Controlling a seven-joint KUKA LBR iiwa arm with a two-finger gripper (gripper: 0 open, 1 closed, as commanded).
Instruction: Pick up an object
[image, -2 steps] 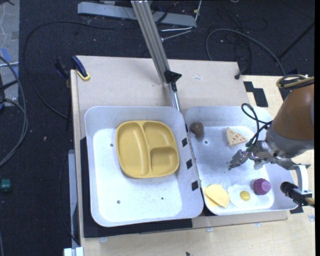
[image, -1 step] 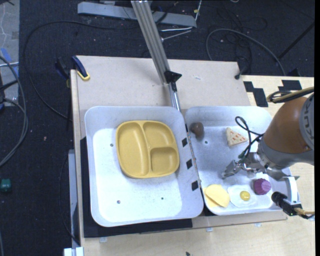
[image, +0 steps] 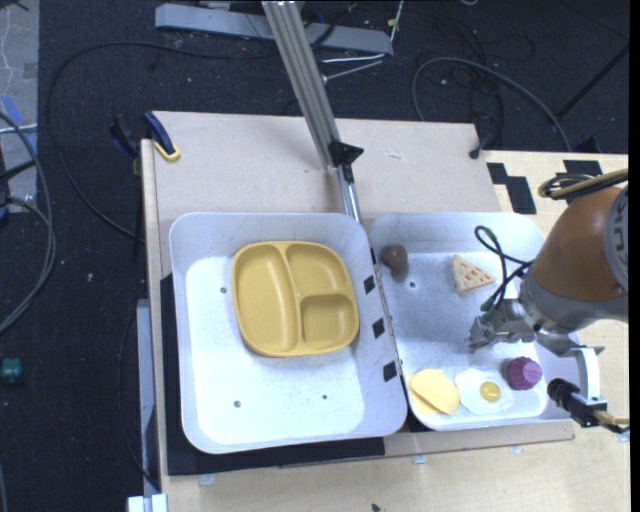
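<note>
The right bin (image: 430, 330) holds several toy foods. A brown lump (image: 395, 259) lies near its far left corner and a pizza slice (image: 470, 273) sits to the right of it. Along the near wall lie a yellow piece (image: 434, 391), a fried egg (image: 485, 391) and a purple item (image: 522, 373). My gripper (image: 490, 328) hangs low over the bin's right half, just above and left of the purple item and below the pizza slice. I see nothing held in it.
The left bin (image: 200, 400) carries a yellow divided plate (image: 295, 297). A metal pole (image: 310, 85) slants across the bench behind the bins. A black cable (image: 492, 250) loops off the arm's orange band (image: 585, 250).
</note>
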